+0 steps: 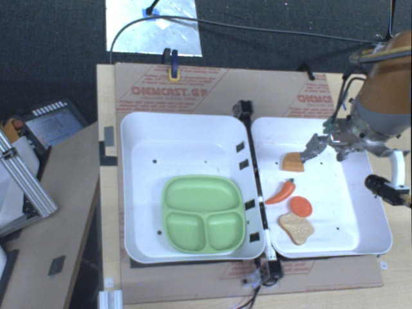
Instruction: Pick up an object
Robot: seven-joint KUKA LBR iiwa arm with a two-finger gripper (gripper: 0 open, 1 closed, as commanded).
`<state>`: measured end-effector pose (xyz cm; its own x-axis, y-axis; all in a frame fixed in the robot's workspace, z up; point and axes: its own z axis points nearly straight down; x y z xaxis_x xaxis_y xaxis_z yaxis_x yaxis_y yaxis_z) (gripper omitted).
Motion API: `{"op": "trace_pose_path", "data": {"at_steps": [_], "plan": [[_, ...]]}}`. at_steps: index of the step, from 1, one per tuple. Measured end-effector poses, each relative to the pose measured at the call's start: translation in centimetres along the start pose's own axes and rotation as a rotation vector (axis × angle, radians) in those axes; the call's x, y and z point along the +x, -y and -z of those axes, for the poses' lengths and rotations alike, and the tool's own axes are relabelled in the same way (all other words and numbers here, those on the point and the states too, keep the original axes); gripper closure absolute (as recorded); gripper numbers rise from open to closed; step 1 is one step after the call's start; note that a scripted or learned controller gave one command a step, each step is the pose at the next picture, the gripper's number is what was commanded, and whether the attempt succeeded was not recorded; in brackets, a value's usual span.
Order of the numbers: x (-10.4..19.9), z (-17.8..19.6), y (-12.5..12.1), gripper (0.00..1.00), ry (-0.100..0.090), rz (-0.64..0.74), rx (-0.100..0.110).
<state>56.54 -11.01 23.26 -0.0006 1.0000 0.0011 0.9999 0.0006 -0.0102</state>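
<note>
A: Any legible writing?

B: Red print on the brown cardboard sheet (212,82) under the bins reads "CHEMCAST GP", once behind the left bin and again, partly cut off, behind the right one. Nothing else is readable; the small device with a screen (55,126) on the side table at left is too blurred.

A: Surroundings?

B: The left bin (138,140) holds a green three-compartment plate (203,212), lying flat toward the front. The right bin (360,227) holds four toy foods: an orange wedge (293,163) near the middle, a red chili pepper (280,193) in front of it, a red tomato slice (300,206) just beside the pepper's right, and a tan bread slice (297,228) at the front, touching or nearly touching the tomato. A yellow-and-blue clamp (172,66) sits on the cardboard's far edge. A foil-like silver sheet (153,17) lies on the dark floor behind, crossed by a black cable (270,31). Black clips line the seam between the bins.

A: Anything obstructing?

B: The arm's grey body covers the right bin's far right corner. The foods are all unobstructed.

A: Gripper?

B: The gripper (313,148) is over the right bin, tips just beside the orange wedge's upper right edge. Cannot tell whether the jaws are apart or together, nor whether they touch the wedge. Nothing shows between them.
</note>
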Motion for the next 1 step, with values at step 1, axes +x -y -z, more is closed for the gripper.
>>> {"op": "trace_pose_path", "data": {"at_steps": [1], "plan": [[0.02,0.62,-0.23,0.0,0.001,0.002,-0.011]]}}
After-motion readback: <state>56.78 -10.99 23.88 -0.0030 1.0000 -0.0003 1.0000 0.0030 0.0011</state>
